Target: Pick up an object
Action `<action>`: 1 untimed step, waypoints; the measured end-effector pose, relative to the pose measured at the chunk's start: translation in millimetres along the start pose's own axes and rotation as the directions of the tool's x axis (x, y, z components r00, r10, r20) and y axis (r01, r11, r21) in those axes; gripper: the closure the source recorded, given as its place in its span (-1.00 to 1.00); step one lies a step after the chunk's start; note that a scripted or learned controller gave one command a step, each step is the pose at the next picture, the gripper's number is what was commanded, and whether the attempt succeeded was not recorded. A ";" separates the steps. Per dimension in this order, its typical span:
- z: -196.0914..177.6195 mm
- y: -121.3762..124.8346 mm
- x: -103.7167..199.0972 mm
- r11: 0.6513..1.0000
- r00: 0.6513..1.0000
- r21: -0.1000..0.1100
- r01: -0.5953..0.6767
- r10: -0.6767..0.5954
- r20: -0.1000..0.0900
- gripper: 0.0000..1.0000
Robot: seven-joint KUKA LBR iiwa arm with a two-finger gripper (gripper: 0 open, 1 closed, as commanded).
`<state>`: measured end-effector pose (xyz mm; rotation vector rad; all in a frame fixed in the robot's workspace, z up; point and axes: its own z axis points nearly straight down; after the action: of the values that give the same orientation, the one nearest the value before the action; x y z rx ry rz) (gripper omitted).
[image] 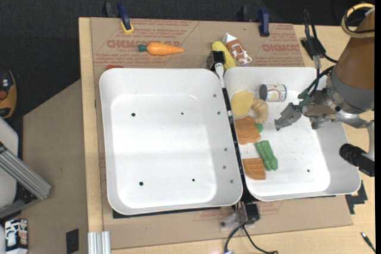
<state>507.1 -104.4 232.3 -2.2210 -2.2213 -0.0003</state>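
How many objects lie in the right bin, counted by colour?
Yellow or tan: 2, a yellow piece and a tan piece
Orange: 2, a larger piece and a smaller piece
Green: 1, a green item
White: 1, a small can
Total: 6

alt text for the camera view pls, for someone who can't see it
A grey arm's gripper hovers over the right white bin, beside a pile of toy food along its left side, including a green pickle and a small can. A toy carrot lies on the cardboard behind the left bin.
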 end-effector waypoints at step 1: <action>130.5 0.7 6.7 1.000 1.000 0.012 0.000 0.000 -0.003 -1.00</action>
<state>507.8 -97.7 101.8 -2.2144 -2.2137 0.0098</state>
